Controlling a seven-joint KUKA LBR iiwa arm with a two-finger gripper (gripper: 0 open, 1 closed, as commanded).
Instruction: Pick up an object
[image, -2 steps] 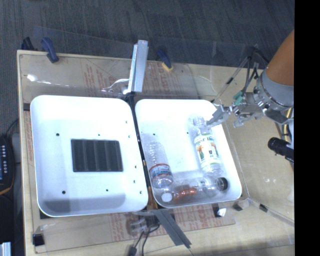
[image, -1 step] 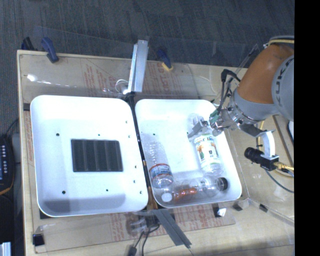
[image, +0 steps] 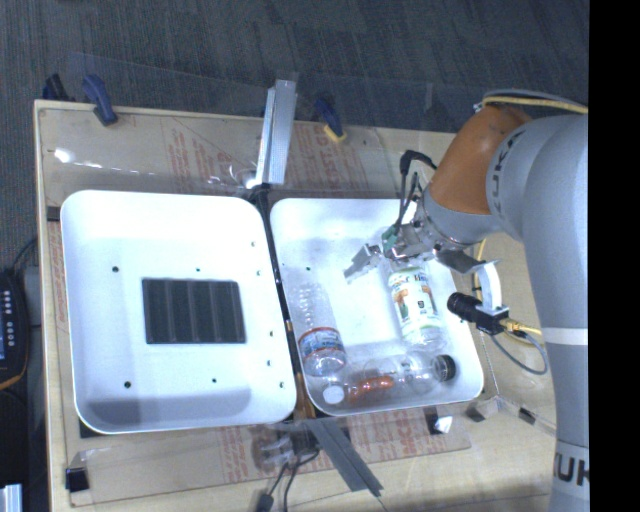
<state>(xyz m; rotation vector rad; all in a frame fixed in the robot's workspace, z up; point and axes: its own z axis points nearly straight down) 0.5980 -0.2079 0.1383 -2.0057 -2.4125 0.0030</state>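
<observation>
The gripper (image: 372, 256) hangs over the right bin (image: 300, 225), holding nothing visible, its spread unclear; the bottle (image: 413, 305) looks light, slippery, best pinched mid-body.

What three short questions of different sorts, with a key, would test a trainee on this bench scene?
1. True or false: the dark ridged block lies in the left bin.
2. Which bin does the gripper hover over: A left, B right?
3. Fill in: the white labelled bottle lies just ___ the gripper in the camera view.

Key:
1. True.
2. B, the right bin.
3. Below. Clear bottles also lie along that bin's lower edge.
</observation>
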